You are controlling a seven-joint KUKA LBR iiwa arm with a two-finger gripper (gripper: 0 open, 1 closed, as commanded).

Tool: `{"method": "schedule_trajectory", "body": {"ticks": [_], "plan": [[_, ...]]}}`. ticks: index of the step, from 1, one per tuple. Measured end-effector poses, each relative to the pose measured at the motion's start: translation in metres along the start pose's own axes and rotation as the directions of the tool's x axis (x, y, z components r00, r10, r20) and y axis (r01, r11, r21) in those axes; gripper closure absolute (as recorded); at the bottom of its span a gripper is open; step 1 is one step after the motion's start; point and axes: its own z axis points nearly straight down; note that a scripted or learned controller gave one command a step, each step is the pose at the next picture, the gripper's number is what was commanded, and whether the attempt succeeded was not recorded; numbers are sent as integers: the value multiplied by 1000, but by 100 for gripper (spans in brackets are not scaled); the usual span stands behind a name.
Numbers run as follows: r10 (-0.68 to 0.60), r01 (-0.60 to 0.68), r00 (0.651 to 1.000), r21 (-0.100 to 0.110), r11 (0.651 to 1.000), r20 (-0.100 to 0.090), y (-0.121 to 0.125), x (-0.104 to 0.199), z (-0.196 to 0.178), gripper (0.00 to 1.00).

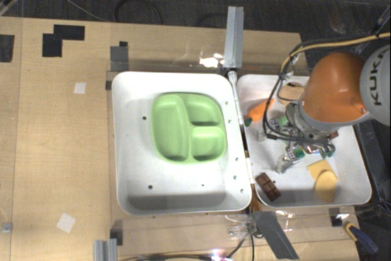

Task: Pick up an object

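Approach step: gripper [297, 154], finger state impossible to tell, hangs over right bin [360, 183]; next, descend onto yellow block [324, 179].

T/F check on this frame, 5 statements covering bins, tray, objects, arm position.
1. A green divided tray lies in the left bin. True.
2. The arm hangs over the left bin. False: it is above the right bin.
3. A brown block sits near the right bin's front left corner. True.
4. The yellow object lies inside the green tray. False: it is in the right bin, toward its front right.
5. An orange object lies in the right bin beside the divider. True.
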Motion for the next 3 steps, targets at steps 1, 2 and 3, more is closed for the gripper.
{"method": "schedule_trajectory", "body": {"ticks": [1, 2, 3], "plan": [[12, -12, 1000, 1, 1000, 7, 18, 47, -2, 0], [48, -48, 999, 1, 999, 3, 20, 45, -2, 0], [-34, 34, 999, -5, 999, -3, -8, 10, -12, 0]]}}
